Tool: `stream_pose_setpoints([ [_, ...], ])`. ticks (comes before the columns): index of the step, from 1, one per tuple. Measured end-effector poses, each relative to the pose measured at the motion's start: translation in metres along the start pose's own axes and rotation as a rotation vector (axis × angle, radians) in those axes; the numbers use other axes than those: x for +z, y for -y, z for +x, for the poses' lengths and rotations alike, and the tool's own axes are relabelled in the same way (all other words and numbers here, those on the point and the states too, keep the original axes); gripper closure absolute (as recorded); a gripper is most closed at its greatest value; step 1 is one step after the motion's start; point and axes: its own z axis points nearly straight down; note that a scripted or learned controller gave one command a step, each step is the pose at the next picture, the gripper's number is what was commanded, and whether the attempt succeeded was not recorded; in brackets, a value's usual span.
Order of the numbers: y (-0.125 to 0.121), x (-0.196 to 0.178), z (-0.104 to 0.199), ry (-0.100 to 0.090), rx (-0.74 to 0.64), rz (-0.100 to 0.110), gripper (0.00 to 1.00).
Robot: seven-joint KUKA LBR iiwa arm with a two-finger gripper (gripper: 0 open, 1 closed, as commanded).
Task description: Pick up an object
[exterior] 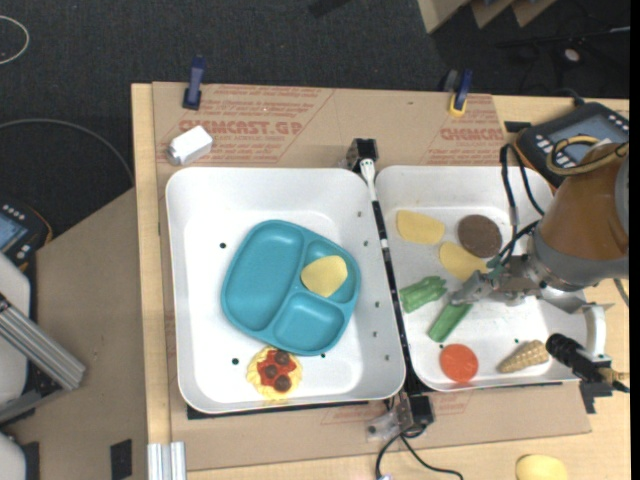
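Observation:
My gripper (468, 293) hangs low over the middle of the right bin (520, 183), on the grey arm (585, 228) that comes in from the right. Its tip is just above the upper end of a long green vegetable (447, 321) lying at a slant. A second green piece (420, 293) lies just to its left. A yellow slice (457, 258) and a brown round cookie (479, 234) lie just behind the gripper. I see nothing lifted off the bin floor.
The right bin also holds a yellow chip (420, 227), an orange-red tomato (459, 362) and an ice cream cone (524, 355). The left bin (190, 268) holds a blue divided plate (270, 288) bearing a yellow piece (325, 275), plus a small pizza (274, 370).

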Motion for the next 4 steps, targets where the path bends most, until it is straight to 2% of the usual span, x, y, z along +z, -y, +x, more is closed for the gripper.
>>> stream_pose_setpoints([
  [1,-0.003,-0.016,0.000,0.004,-0.002,-0.011,1.00],
  [2,-0.029,-0.109,0.101,-0.001,-0.016,-0.014,1.00],
  [3,0.005,-0.109,0.166,-0.003,-0.011,0.002,1.00],
  [4,-0.008,-0.103,0.106,0.005,0.002,-0.004,1.00],
])
